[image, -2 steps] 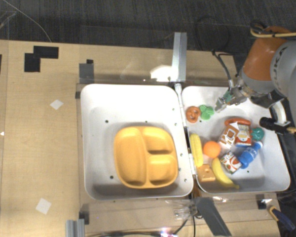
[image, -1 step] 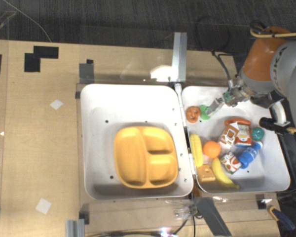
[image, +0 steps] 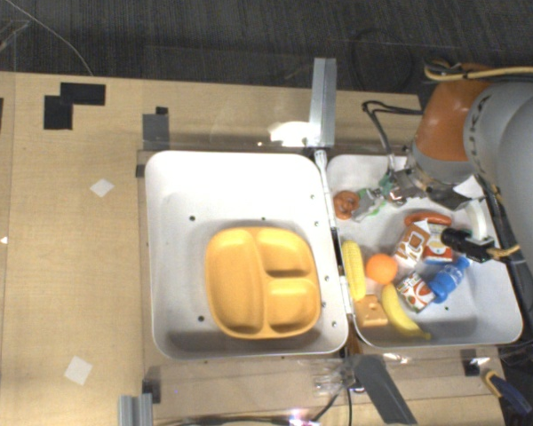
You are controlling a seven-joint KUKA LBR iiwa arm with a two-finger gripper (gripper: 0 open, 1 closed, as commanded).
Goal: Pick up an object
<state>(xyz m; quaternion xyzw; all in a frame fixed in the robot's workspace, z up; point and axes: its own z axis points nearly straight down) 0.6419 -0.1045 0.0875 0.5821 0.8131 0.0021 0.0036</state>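
Gripper (image: pixel 384 192) sits low in the far part of the right bin (image: pixel 506 327), just beside a small brown, doughnut-like object (image: pixel 346 204) near the divider; whether it is wide, narrow or closed on anything, I cannot tell from up here, since the wrist and its clutter blur that spot. If that brown piece is the target, the sound way to do it is to come straight down over it, centred, and close only once it sits squarely between the contact surfaces, then lift slowly and vertically. The bin wall and the metal divider post (image: pixel 323 96) stand close on that side, so there is little room to drift leftward.

Nearer the front of the same bin lie an orange (image: pixel 382 268), a banana (image: pixel 400 311), a yellow corn-like piece (image: pixel 353 269), a blue bottle (image: pixel 447 279) and some red-and-white packets (image: pixel 422 238), crowded and touching one another. The left bin (image: pixel 173 202) holds a yellow divided tray (image: pixel 262 282), well apart from the arm.
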